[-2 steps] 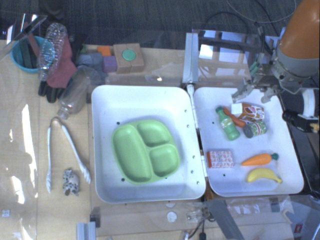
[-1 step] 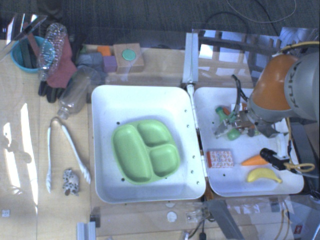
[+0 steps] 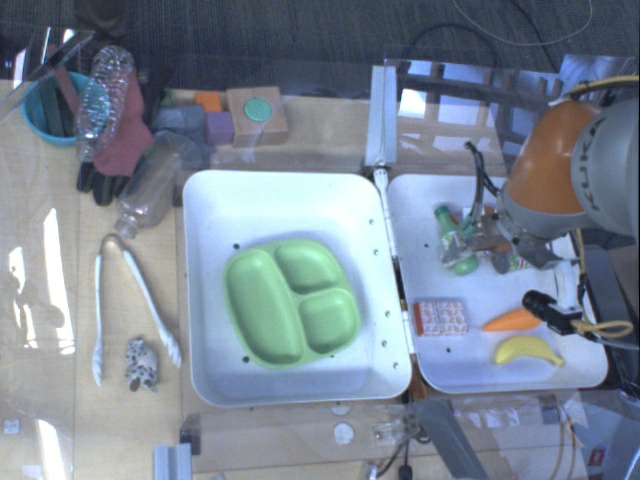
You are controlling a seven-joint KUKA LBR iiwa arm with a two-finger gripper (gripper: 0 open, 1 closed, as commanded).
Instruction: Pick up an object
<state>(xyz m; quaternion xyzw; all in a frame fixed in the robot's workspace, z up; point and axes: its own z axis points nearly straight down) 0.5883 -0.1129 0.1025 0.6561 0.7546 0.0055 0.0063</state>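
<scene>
Pale wooden worktop, two white bins. Left bin: green divided tray. Right bin: green bottle, red-patterned packet, carrot, banana. Hand low beside the bottle; spread of fingers cannot be told. Advice: centre over bottle, close squarely, lift straight, clear of bin wall.

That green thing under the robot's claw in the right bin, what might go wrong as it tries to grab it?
The gripper sits low over the green object near the bin's upper left part; a poor grasp could let it slip or get pushed toward the bin wall. The carrot, banana and red-patterned block lie close enough that the arm might knock them.
</scene>
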